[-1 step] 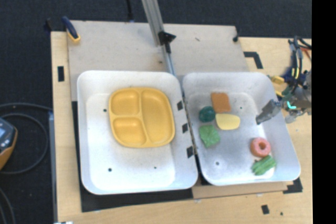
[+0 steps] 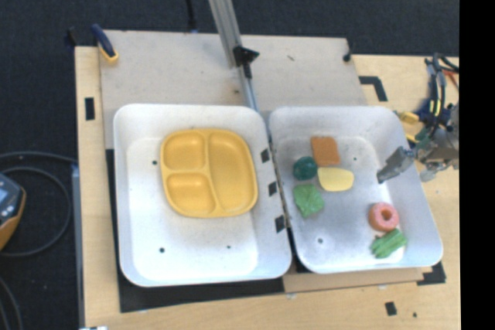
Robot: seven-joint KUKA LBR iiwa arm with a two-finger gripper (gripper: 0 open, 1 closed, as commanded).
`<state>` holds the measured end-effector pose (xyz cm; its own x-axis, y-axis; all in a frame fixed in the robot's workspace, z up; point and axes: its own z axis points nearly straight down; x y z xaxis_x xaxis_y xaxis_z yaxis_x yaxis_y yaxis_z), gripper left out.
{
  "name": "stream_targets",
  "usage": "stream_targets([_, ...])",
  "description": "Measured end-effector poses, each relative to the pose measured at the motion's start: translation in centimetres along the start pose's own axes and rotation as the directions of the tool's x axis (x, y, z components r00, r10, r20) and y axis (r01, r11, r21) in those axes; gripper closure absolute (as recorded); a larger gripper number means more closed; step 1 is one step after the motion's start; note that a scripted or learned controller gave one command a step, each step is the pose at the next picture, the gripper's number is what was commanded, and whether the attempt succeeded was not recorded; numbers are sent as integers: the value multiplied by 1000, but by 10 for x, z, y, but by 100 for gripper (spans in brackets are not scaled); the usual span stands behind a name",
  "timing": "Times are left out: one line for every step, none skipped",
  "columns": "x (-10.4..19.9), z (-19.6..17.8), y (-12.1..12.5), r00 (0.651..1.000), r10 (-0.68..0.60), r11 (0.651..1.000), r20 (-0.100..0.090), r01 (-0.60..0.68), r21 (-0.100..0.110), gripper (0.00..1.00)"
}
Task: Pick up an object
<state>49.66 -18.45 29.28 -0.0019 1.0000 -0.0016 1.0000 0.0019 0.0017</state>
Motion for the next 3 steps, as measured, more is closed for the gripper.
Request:
stream_targets([2,43,-3,1000,1,1000,-1,-1,4,0])
stream_targets([7,105,0,1000,2,1000,-2,-2,6,0])
stream_targets([10,166,-6,1000,2,1000,-3,-2,7,0])
